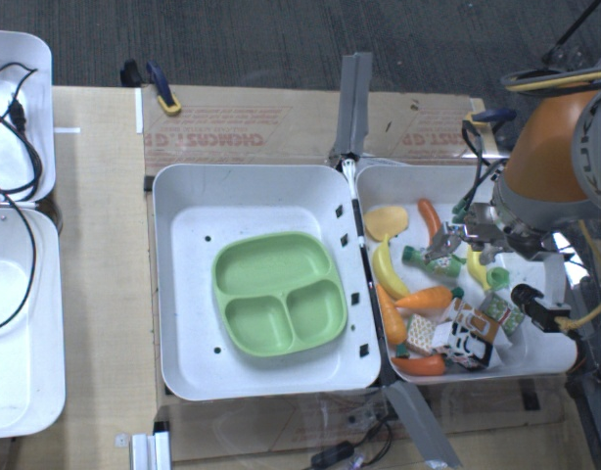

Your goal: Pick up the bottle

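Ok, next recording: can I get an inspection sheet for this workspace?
Surface: wooden bench bearing two shallow white bins; left bin holds a green three-compartment plastic tray.
Job's things: small green plastic bottle lying in the right bin, beside the gripper.
Clutter: toy bananas, carrots, printed cartons around the bottle.
Grippers: gripper low over the right bin; jaws unclear.
Cables: black cables on the white unit at left.
Surroundings: dark carpet.

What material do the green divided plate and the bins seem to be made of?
The green divided plate looks like moulded plastic with a matte finish: even colour, rounded rims, soft highlights. The white bins seem to be thin plastic too, smooth and slightly glossy, though coated metal is possible.
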`<state>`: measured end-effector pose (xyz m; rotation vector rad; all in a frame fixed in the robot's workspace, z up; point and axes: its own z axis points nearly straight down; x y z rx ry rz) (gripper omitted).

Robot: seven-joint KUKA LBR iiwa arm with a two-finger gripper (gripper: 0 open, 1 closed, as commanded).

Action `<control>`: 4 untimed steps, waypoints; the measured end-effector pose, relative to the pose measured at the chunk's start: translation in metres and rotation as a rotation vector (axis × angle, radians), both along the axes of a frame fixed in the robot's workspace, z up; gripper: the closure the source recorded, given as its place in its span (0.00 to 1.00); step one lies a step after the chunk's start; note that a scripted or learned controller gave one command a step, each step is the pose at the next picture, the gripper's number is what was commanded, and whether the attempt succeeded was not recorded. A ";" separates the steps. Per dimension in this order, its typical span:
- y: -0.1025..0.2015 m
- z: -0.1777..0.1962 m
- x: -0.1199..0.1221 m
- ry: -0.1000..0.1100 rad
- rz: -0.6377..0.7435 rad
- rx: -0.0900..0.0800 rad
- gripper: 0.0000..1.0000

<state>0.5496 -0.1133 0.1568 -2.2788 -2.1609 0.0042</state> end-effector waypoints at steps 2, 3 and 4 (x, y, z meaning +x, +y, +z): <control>0.011 -0.057 0.002 0.001 0.005 0.001 1.00; 0.058 0.035 0.110 -0.003 0.058 -0.001 1.00; 0.058 0.035 0.109 -0.002 0.058 -0.001 0.00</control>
